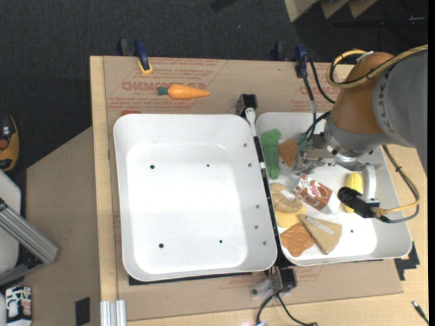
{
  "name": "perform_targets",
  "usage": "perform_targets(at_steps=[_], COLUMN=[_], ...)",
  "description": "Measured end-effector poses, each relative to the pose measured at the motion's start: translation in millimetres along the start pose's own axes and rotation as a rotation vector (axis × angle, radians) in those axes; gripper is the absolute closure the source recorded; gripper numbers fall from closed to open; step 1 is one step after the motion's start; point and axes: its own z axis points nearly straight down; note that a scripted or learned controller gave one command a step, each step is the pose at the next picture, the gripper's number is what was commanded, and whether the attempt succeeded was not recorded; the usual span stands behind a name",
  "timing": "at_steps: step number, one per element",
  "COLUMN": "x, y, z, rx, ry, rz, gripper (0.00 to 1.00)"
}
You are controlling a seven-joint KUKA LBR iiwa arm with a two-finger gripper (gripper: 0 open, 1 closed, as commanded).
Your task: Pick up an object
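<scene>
The orange wedge (pixel 298 239) and the rest of the food were all lying in the right bin (pixel 387 246), with my gripper (pixel 309 160) low over the red-and-white piece (pixel 313 191), so I'd guess nothing was picked up.

A toy carrot (pixel 185 92) lies on the cardboard (pixel 102 182) (behind the left bin (pixel 190 195)).

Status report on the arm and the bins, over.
Pincer low in right bin, over the food pile. Red-and-white item just below it, green piece alongside. Carrot outside bins.
</scene>
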Motion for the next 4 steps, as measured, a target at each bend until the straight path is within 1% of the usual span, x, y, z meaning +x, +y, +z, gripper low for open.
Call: perform_targets(at_steps=[1,2,3,4], x=[-15.3,4.1,-20.2,-20.5], y=[-67.5,7.0,-27.2,20.4], z=[19.6,19.8,20.6,19.9], rx=[-0.001,-0.004,0.008,-0.002], ry=[0.001,0.0,0.002,-0.001], rz=[0.003,-0.006,0.001,-0.003], gripper=[1.0,1.0,1.0,1.0])
